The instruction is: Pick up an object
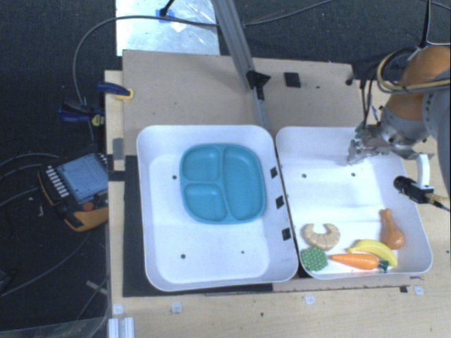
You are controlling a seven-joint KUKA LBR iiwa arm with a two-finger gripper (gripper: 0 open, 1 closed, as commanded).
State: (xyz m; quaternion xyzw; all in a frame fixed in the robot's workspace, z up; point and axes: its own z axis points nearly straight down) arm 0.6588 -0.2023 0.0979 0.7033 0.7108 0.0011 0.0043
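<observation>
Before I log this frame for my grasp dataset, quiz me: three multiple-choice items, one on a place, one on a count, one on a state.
1. Where does the blue divided plate lie?
A. left bin
B. right bin
C. on the bench outside both bins

2. How many compartments does the plate have?
A. two
B. three
C. five

3. The carrot is:
A. held up by the gripper
B. on the plate
C. lying in the right bin

Answers: 1 A, it lies in the left bin. 2 B, ridges split it three ways. 3 C, it lies by the banana, far from the gripper.

Lower right of frame: croissant [321, 236], green broccoli [314, 259], orange carrot [354, 261], yellow banana [375, 250], brown drumstick [392, 229], clustered.
</observation>
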